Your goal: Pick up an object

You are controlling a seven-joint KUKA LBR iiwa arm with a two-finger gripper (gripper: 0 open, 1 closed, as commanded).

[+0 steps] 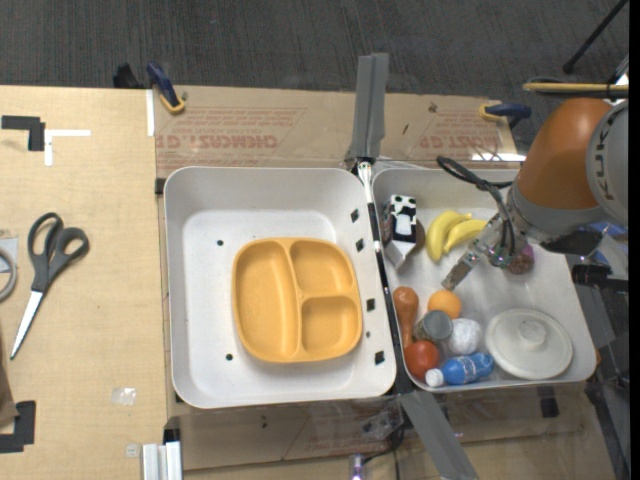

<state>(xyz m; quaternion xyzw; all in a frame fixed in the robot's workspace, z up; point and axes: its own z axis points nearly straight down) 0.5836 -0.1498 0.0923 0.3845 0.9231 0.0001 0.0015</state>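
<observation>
My gripper hangs low over the right bin, just right of a yellow banana. Its fingers stand open: one silver fingertip points down-left toward an orange, and nothing sits between them. A black-and-white toy stands at the bin's back left. Along the left and front lie an orange-brown piece, a grey round piece, a red fruit, a white ball, a blue bottle and a white lid-like dish.
The left bin holds a yellow divided plate. Scissors lie on the bench at far left. The arm's orange band looms over the right bin's back right corner. The divider between the bins runs close to the toy.
</observation>
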